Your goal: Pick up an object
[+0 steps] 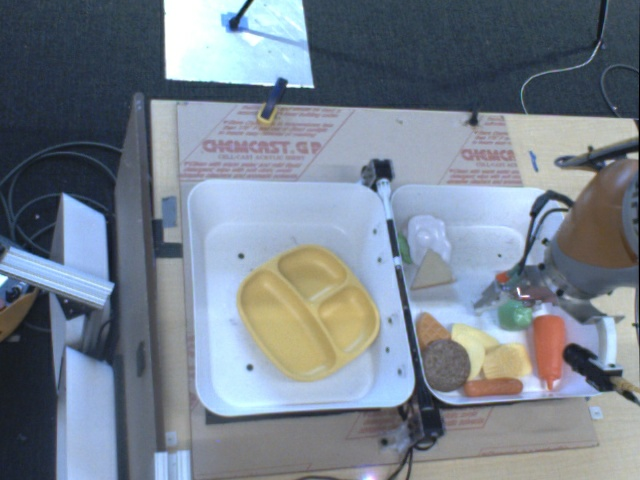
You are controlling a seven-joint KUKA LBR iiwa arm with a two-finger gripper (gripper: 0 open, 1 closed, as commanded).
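The right bin [480, 203] holds several toy foods. A white lump [428, 235] and a tan wedge [432, 270] lie at its left. Toward the front are a brown round patty [446, 364], yellow pieces [492, 350], an orange sausage [492, 388], an upright carrot [548, 346] and a green piece [515, 315]. My gripper [507, 293] hangs low in this bin, right above the green piece and beside the carrot's top. The grey and orange arm [600, 238] comes in from the right and hides the bin's right wall.
The left bin [215, 268] carries a yellow divided plate [307, 311]. A black bar [395, 268] runs between the two bins. Cardboard [300, 143] lies behind the bins, and a grey rail [135, 268] borders the bench at the left.
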